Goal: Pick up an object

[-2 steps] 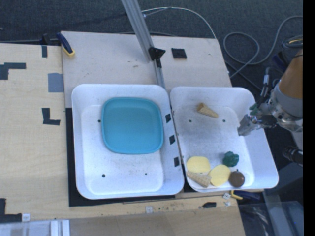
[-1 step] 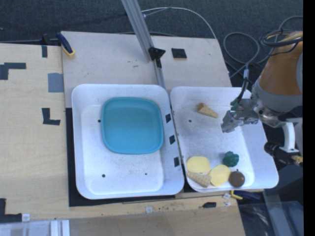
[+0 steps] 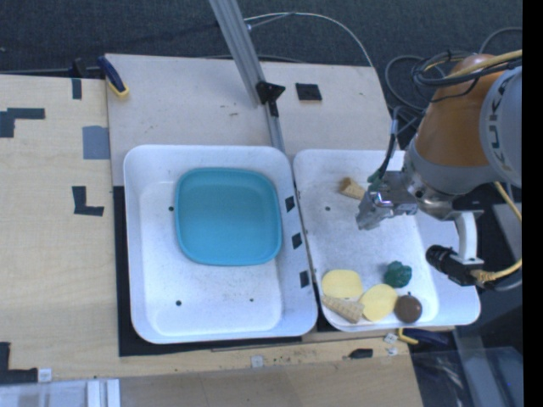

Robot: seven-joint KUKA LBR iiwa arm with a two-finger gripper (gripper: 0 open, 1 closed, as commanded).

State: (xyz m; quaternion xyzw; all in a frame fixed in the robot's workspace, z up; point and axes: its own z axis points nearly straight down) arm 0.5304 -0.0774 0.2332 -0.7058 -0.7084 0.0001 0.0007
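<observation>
1 gripper point(image 3: 371, 214); "KU" on arm point(image 3: 495, 130).

Matt pale wood-grain bench point(image 3: 51, 227), and on it smooth white plastic bins: left bin point(image 3: 144, 227) carrying a glossy turquoise plastic plate point(image 3: 227, 216), right bin point(image 3: 339, 236) speckled and scuffed. Metallic sheen on the end effector point(image 3: 373, 213); brushed metal pole point(image 3: 242, 49) above.

Pale wooden table point(image 3: 51, 253) marked with grey tape patches point(image 3: 95, 142), beside a lighter board point(image 3: 195, 108). Dark carpeted floor point(image 3: 127, 15) beyond, crossed by a slanted grey metal pole point(image 3: 242, 49) and a thin white cable point(image 3: 331, 28).
</observation>
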